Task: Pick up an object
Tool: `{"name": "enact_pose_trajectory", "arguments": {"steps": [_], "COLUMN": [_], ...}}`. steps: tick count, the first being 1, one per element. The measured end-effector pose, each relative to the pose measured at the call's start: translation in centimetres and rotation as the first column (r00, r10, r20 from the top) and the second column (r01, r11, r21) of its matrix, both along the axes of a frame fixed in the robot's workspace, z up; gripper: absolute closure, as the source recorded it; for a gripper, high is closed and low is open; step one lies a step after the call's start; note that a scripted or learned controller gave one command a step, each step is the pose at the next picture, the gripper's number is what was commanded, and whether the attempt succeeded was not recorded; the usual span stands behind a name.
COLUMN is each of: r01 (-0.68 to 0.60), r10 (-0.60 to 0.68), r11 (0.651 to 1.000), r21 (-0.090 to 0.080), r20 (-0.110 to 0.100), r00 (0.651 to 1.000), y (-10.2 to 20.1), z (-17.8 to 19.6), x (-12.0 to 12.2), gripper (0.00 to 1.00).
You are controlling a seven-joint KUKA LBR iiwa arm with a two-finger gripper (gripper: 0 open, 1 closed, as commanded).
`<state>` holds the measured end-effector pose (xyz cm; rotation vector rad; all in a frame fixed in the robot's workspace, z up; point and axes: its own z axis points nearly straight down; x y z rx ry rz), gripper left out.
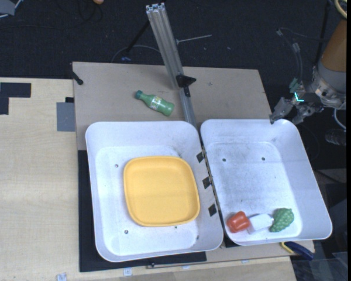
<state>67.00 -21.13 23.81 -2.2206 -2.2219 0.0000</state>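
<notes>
Approach step, as judged: gripper (pixel 288 111), empty with jaws apart, is poised over the right bin's (pixel 307 157) far corner, well apart from red pepper (pixel 238 221), white block (pixel 261 222) and green cluster (pixel 282 219) at the near edge; reach and descent are required.

Plate (pixel 161 190) in left bin (pixel 102 139); 3 items in right bin (pixel 245 134), lower right; bottle (pixel 155 102) on bench (pixel 222 89), upper centre.
</notes>
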Motion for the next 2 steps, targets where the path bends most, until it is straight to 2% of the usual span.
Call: {"name": "enact_pose_trajectory", "arguments": {"steps": [1,2], "r01": [0.0,-0.002], "r10": [0.0,0.002], "r11": [1.0,1.0], "r21": [0.0,0.001], "r20": [0.0,-0.004], "r00": [1.0,1.0], "y": [0.0,0.5], "z": [0.0,-6.0], "x": [0.0,-0.7], "gripper": [0.0,0.0]}}
